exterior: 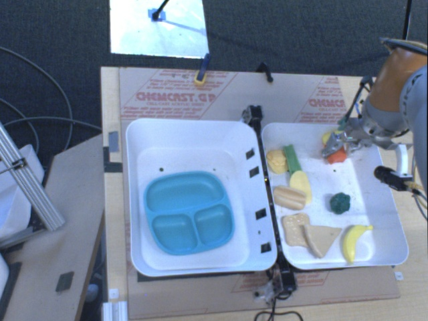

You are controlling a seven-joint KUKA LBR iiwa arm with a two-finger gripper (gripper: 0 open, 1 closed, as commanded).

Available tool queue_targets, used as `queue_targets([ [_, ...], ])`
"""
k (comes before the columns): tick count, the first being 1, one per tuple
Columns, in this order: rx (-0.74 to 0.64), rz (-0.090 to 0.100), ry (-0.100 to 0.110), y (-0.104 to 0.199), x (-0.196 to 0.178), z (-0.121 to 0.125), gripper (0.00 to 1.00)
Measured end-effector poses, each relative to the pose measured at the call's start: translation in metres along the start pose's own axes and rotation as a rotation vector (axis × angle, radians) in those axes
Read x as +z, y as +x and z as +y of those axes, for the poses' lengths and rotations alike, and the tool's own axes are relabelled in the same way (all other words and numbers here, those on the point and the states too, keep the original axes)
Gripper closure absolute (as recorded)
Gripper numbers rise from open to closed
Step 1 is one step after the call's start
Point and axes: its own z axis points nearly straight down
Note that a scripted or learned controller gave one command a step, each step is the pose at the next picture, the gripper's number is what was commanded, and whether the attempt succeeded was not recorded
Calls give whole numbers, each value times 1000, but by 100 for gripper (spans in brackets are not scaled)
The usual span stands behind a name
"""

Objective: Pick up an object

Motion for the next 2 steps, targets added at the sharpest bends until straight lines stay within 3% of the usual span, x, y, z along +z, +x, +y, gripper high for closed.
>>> queue_targets([
  [1,-6,0,-24,76,-56,5,100],
  [2,-7,1,-24,150,-95,4,100],
])
